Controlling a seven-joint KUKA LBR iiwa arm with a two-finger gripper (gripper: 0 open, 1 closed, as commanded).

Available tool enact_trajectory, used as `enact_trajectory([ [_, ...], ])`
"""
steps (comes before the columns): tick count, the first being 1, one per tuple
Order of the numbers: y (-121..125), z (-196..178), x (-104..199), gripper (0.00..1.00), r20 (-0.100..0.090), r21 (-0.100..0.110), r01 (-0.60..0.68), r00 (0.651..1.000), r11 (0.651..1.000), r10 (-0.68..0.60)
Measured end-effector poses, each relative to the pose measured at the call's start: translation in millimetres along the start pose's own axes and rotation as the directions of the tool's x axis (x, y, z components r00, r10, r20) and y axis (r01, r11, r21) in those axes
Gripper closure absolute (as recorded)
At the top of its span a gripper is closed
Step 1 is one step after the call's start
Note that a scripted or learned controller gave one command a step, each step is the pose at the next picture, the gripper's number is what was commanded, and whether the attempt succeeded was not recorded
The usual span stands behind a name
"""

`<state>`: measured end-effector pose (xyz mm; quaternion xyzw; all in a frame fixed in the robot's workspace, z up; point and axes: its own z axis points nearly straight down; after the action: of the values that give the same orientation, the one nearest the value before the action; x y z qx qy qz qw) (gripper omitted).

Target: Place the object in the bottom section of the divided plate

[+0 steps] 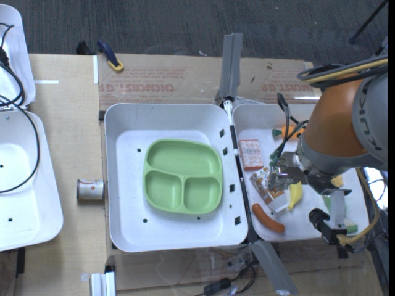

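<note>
Two white bins [117, 184] on cardboard-covered bench [154, 79]

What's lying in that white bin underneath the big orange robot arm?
In the right bin lie a toy hot dog, a banana, a red-and-white packet and a wrapped snack. The arm covers the bin's middle, including most of something orange.

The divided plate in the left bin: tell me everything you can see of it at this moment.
The divided plate is pale green, smooth and matte like plastic, a rounded rectangle with a raised rim. Ridges split it into three sections: one wide one along the far side, two smaller ones along the near side. All three look bare. It lies flat, slightly turned, near the middle of the left white bin, resting on the bin floor. Nothing else touches it; the arm is over the right bin.
</note>
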<state>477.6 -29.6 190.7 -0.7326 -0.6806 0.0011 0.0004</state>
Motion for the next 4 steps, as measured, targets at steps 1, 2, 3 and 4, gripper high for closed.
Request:
enact_trajectory([
  [1, 4.1, -28.7, 70.2, 1.0, 0.001, 0.001, -0.016, 1.0, 1.0, 0.016],
  [2, -4.0, -118.8, 60.7, 1.0, 0.002, 0.0, 0.007, 1.0, 1.0, -0.007],
  [3, -5.5, -15.0, 125.6, 1.0, 0.002, 0.003, 0.054, 0.999, 0.999, -0.054],
  [4, 36.4, 25.5, 193.8, 1.0, 0.002, 0.001, 0.185, 0.983, 0.983, -0.185],
])
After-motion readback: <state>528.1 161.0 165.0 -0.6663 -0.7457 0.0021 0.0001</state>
